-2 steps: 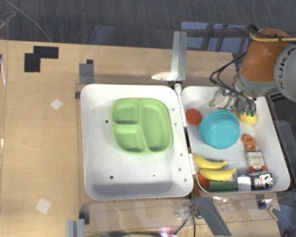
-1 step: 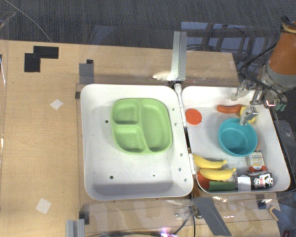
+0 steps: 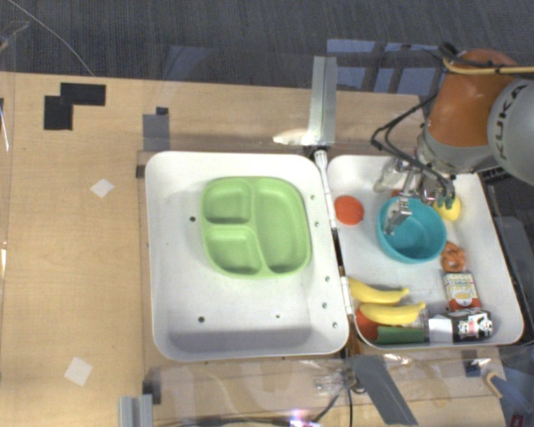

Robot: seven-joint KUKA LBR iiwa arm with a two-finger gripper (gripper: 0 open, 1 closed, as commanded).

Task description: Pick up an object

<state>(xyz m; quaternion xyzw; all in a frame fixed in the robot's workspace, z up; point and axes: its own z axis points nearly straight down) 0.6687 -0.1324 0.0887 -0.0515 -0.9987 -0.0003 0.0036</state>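
While gripper [image 3: 408,205] hovers over teal bowl [image 3: 414,231] rim, its grip state unclear.

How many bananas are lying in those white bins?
2. Both lie in the right bin near its front edge: one banana sits just behind the other banana, close to the divider. A yellow item by the gripper is partly hidden; I can't identify it.
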